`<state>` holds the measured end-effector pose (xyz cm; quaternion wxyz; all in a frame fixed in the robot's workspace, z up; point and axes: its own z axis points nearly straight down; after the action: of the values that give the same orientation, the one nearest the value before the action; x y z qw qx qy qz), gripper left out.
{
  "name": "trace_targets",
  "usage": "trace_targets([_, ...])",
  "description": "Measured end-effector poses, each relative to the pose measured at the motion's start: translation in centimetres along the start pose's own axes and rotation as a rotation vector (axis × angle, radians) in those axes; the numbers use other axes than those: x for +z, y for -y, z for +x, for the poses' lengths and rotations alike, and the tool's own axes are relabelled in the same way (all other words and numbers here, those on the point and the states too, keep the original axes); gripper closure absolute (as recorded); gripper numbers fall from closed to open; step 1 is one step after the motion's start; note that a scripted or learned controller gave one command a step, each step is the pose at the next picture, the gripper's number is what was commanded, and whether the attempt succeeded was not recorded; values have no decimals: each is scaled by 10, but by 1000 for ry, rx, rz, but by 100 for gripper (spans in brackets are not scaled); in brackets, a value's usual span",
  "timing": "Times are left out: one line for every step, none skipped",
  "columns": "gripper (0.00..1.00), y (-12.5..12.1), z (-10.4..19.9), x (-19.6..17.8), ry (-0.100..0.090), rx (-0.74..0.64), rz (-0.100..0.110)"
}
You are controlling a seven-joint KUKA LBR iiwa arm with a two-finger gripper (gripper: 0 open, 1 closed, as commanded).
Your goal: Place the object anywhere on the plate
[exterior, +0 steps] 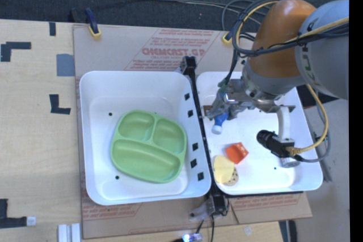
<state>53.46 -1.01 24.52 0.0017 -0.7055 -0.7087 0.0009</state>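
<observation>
Hanging over the right bin point(306, 178) beside the divider, the gripper point(218, 113) was seen clamped on a blue-and-white object point(218, 123); the green sectioned plate point(149, 145) lay unobstructed beyond.

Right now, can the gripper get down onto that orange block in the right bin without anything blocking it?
Probably yes. The orange block lies in the open on the floor of the right bin, just apart from the yellow piece, and the gripper hangs close by, above the bin.
</observation>
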Motion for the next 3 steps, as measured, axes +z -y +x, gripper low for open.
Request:
trace_targets([100, 23, 48, -1, 0, -2, 0])
trace_targets([100, 48, 90, 15, 1, 0, 1])
trace_targets([100, 50, 122, 32, 2, 1, 2])
